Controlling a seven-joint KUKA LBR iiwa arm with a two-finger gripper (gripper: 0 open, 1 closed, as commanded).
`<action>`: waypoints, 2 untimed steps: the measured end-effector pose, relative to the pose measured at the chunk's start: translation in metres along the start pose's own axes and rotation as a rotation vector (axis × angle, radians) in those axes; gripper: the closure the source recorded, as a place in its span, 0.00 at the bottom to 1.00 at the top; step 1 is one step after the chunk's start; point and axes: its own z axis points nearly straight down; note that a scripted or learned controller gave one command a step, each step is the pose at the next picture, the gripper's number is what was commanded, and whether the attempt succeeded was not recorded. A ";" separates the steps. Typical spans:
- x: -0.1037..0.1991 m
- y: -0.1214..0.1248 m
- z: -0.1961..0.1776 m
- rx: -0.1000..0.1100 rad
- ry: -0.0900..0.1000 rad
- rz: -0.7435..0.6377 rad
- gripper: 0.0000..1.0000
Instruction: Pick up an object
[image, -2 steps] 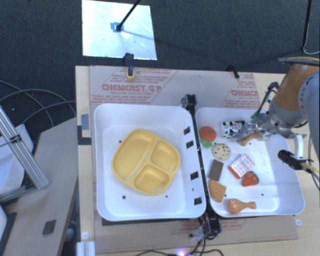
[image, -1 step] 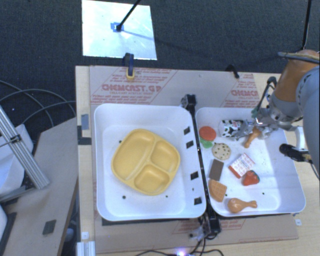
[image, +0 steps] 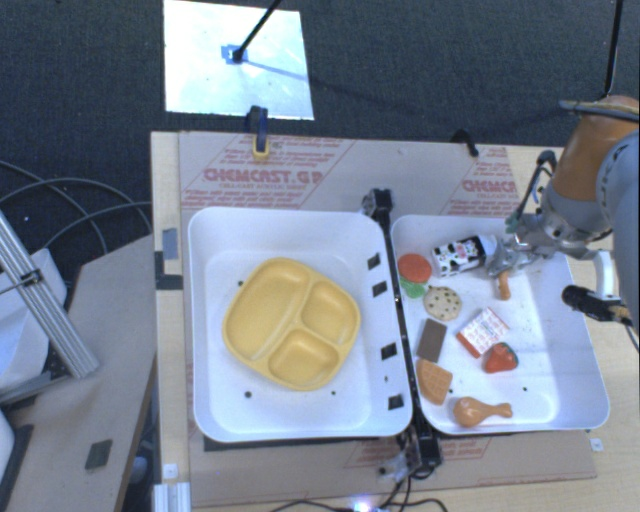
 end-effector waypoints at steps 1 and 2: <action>0.053 0.007 -0.111 -0.072 -0.016 0.005 1.00; 0.127 0.000 -0.126 -0.062 -0.012 0.003 1.00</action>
